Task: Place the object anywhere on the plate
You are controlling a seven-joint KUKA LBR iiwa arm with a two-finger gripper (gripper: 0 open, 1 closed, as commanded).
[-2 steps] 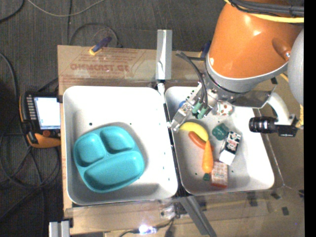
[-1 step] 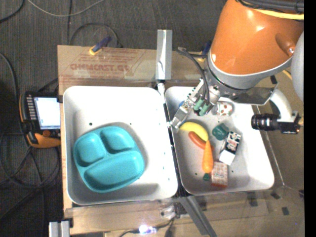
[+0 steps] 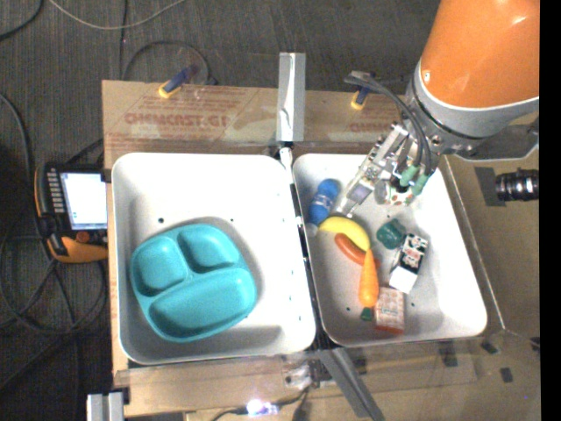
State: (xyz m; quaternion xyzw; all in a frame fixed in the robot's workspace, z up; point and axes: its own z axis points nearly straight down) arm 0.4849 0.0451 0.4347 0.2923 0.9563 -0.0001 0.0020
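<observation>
With the gripper (image 3: 358, 191) above the crowded right bin (image 3: 465, 270), finger state impossible to tell, it may nudge the banana (image 3: 344, 227) or blue bottle (image 3: 323, 198) rather than grasp cleanly for the plate (image 3: 195, 281).

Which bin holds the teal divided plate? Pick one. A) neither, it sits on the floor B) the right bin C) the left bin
C: the teal plate lies in the left bin, while the right bin holds the banana, carrot and other small items.
</observation>
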